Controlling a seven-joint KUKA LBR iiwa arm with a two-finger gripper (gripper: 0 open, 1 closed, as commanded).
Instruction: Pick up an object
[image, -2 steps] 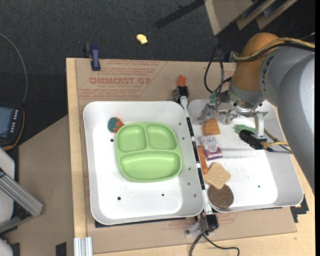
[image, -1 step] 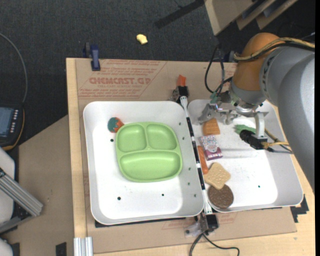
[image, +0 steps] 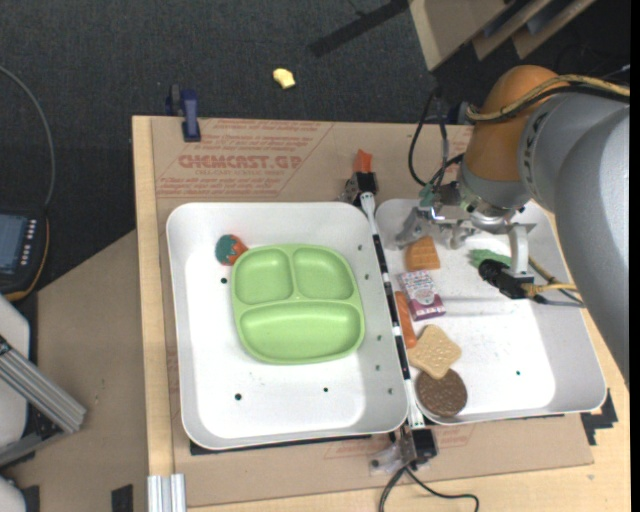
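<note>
Brown cardboard (image: 250, 160) under bins printed "CHEMCAST GP"; jaws over orange cracker (image: 422, 254), opening impossible to tell.

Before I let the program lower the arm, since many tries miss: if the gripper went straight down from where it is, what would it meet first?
Probably the orange cracker-like piece in the right bin; the gripper hangs just above its upper edge. Depth is unclear, so it may land on bare bin floor beside it.

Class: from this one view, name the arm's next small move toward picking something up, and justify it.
Probably lower the gripper straight down onto the orange block. It hovers at the right bin's far end with that block just below it, nearer than the pink packet or cracker.
</note>
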